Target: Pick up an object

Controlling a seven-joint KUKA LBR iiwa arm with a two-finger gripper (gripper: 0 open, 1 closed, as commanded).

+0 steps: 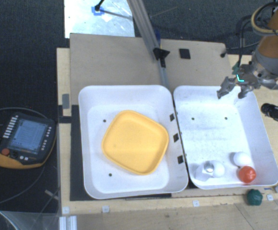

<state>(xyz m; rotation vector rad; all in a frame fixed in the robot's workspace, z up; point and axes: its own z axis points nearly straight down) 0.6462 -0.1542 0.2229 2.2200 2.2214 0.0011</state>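
Waiting on the first grasp: nothing lifted yet

Looking first at the candidates, we find them all lying in the right bin (261,128), gathered along its lower edge at the lower right of the frame: a red ball (247,174), a white ball (240,158) touching it from above, and a small clear-and-white piece (209,169) a little to their left. We judge any of these could serve as the object to pick up, and none has left the bin floor.

The gripper (233,91) hangs at the upper right of the frame, over the top edge of the same bin, well apart from the three items. Its two fingers stand spread and we see nothing between them, so it is released and carrying nothing.

Further out, the left bin (93,104) holds a yellow plate (135,141), lying flat at its middle. A green ball (254,197) rests on the table (115,61) just below the right bin's lower corner, and a hand pendant (23,139) sits on the floor at the left of the frame.

By our reading the task is at its start: approach, descent, closing and lifting all remain.
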